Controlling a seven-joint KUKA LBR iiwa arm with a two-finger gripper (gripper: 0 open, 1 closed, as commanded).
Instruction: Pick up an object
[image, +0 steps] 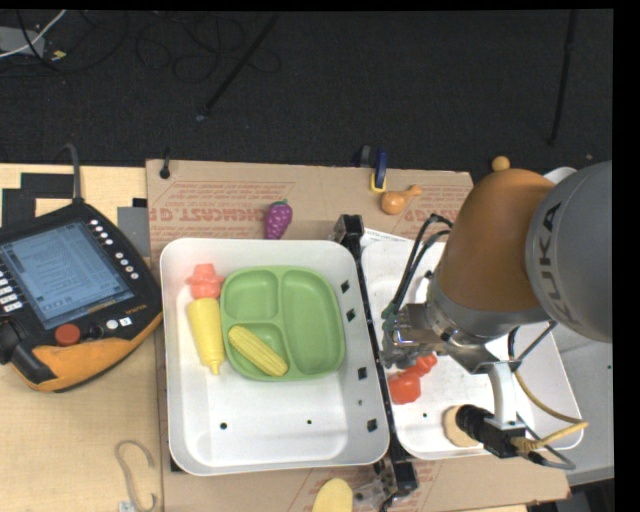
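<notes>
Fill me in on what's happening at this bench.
A grey and orange robot arm reaches in from the right, low over the right bin, with its gripper just above a red toy. Whether it has hold of the toy can't be told. The left bin holds a green divided plate with a toy corn cob in it, and a yellow bottle beside it.

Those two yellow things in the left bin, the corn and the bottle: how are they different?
The corn lies inside the green plate, in its lower left compartment; the yellow bottle lies on the bin floor beside the plate. The corn is slanted, the bottle nearly upright in the picture. The corn is ridged, the bottle smooth and longer. Both are yellow and lie flat.
</notes>
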